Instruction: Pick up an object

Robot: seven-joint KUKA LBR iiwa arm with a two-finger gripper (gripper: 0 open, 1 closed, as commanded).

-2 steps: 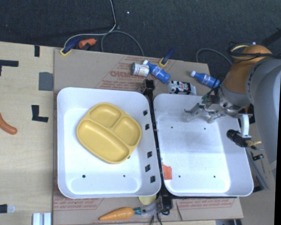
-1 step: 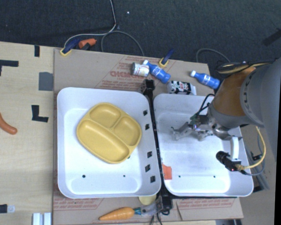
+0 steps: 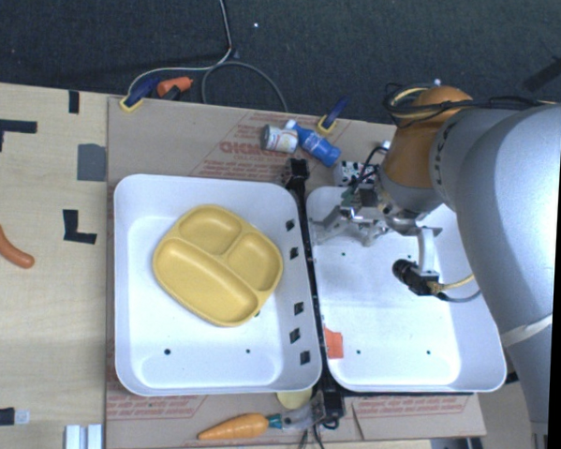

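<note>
Yellow moulded-plastic divided plate (image 3: 218,263) lies flat in the left white bin (image 3: 127,286), its long axis running upper left to lower right, open to a grasp from above. The gripper (image 3: 356,221) hangs low over the right white bin (image 3: 396,352), well apart; its opening cannot be told.

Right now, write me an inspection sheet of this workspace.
Surface: left bin and right bin, side by side on cardboard.
Job's things: yellow divided plate in left bin; small orange piece at right bin's left wall.
Clutter: carrot in front of the bins; sausage far left; blue-white bottle behind.
Pincer: pincer low over right bin's back left corner.
Cables: black cable at back.
Surroundings: dark backdrop; clamps on the cardboard edge.
</note>
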